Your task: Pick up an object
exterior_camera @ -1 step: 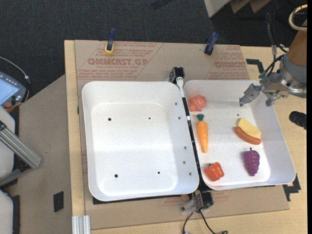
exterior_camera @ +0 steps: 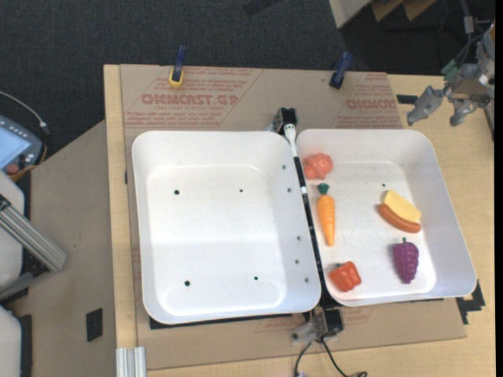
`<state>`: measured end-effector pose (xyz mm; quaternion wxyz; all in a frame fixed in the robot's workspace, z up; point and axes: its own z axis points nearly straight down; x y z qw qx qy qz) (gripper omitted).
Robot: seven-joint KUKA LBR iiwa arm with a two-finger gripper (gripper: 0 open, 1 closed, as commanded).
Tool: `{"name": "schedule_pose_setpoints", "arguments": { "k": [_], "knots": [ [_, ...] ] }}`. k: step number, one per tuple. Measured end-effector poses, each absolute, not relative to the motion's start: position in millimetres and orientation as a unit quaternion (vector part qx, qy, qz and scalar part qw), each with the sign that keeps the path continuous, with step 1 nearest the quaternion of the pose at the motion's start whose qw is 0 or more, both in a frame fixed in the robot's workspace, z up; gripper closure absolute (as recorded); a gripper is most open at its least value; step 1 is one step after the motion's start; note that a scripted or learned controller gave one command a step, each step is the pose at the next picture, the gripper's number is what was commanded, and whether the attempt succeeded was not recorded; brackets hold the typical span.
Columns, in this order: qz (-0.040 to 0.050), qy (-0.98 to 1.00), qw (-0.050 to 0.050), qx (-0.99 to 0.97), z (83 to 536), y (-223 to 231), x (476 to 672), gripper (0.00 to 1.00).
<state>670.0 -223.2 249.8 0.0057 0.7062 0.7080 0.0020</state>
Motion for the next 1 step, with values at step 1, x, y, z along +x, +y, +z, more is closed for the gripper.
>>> {"name": "schedule_pose_setpoints", "arguments": {
  "k": [1],
  "knots": [
    [-0.0009,0.709,-0.003,0.705,84.1,-159.1,665.6,0.00]
  ]
}}
